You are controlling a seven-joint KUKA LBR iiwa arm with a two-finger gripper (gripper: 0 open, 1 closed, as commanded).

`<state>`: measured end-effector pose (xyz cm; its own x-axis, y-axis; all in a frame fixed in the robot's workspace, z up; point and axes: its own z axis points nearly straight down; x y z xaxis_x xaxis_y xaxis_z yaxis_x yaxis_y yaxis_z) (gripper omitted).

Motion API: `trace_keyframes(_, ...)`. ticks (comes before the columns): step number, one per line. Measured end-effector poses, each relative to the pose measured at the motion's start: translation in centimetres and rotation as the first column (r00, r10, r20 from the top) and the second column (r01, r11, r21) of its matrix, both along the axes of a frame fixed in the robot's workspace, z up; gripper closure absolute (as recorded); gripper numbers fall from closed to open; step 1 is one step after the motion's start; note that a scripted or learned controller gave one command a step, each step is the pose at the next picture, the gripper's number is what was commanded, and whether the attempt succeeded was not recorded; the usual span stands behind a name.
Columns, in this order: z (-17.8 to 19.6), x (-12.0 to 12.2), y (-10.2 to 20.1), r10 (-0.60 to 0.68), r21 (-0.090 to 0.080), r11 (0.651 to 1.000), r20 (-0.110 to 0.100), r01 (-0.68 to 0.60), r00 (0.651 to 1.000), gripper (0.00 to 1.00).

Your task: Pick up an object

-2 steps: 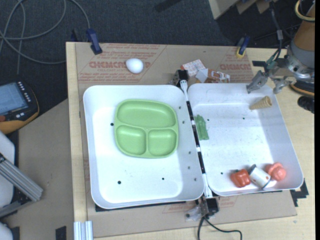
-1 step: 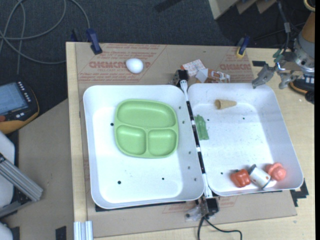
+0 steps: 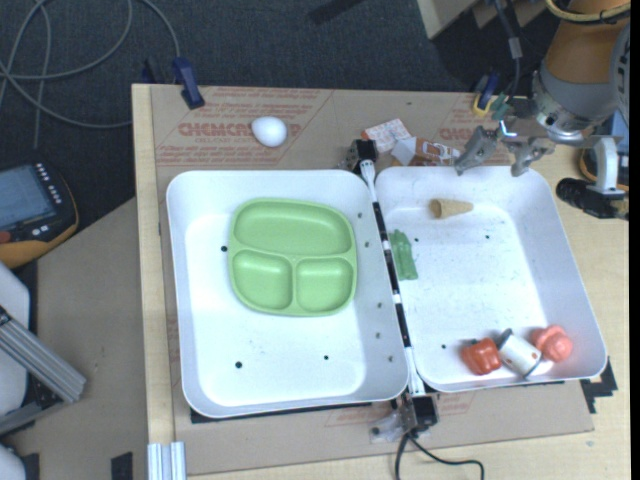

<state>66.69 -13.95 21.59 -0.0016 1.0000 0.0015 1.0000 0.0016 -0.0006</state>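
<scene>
The gripper point(image 3: 503, 152) hangs with its fingers spread and nothing between them over the far rim of the right bin point(image 3: 560, 218), where a cone point(image 3: 450, 208) lies just below it and a green strip point(image 3: 404, 256) lies by the left wall.

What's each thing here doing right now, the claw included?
claw: open, holding nothing, above right bin's far edge
green divided plate: flat in left bin
cone: on its side
green strip: lying flat
white egg: resting outside the bins
</scene>
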Motion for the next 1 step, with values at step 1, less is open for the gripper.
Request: trace_keyframes(1, -3.49, -0.06, 2.10, 0.000, -0.001, 1.000, -0.001, 0.000, 1.000, 0.00)
